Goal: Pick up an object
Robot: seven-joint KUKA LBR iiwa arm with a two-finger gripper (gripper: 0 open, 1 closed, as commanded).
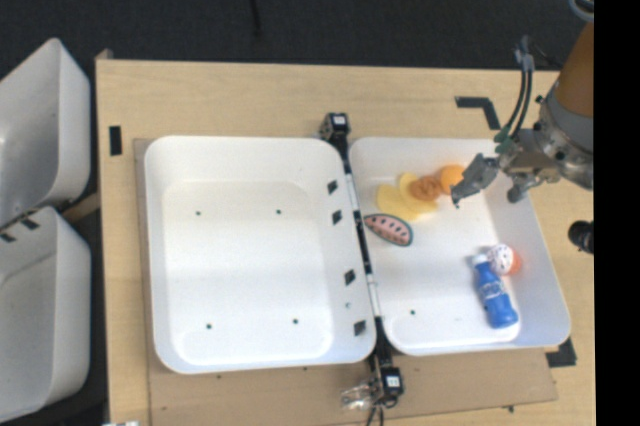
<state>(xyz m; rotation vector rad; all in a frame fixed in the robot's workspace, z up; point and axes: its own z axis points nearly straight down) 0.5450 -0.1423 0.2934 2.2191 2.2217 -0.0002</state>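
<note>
Two shallow white bins are sitting side by side on the wooden table (240, 99). The left bin (250, 254) is showing nothing but its white floor with a few small dark dots. The right bin (440, 314) is holding four things by my count.

One yellow piece (405, 201), soft-looking and rounded, is lying near the bin's upper middle. One orange piece (440, 182) is lying against its upper right side, touching it; whether the two are separate things I cannot tell for sure. One flat oval piece (390, 229), reddish with a dark rim, is lying just below the yellow one, close to the divider between the bins. One blue bottle-like object (495, 294) with a white and orange end is lying on its side near the bin's right wall, well apart from the other three.

The single arm is reaching in from the right, and its claw (478, 176) is hanging over the upper right part of the right bin, just beside the orange piece. One dark finger (470, 184) is pointing down-left toward that piece. Whether the claw is released or clenched I cannot tell, and nothing is visible between its fingers.
</note>
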